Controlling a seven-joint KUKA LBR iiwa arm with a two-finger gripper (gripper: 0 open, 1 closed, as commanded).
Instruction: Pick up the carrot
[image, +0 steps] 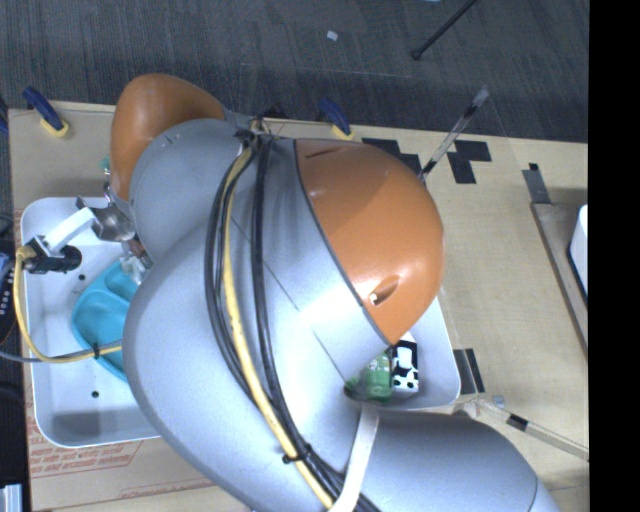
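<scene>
Looming over both bins, the bulky grey arm with its orange band (300, 300) hides most of the bench. Left of the arm lies the shallow white left bin (60, 400), holding a soft-looking blue object (100, 310). Right of the arm, a small green item (376, 380) sits beside a black-and-white toy (405, 366). Where the carrot lies, which way it points, and how the jaws stand cannot be told; a carrot would likely be light and stiff, best taken across its middle.

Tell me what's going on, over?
Arm stretched across both bins, hiding most. Claw end over left bin, near blue thing. Carrot hidden. Green and black-white toys peek out right.
</scene>
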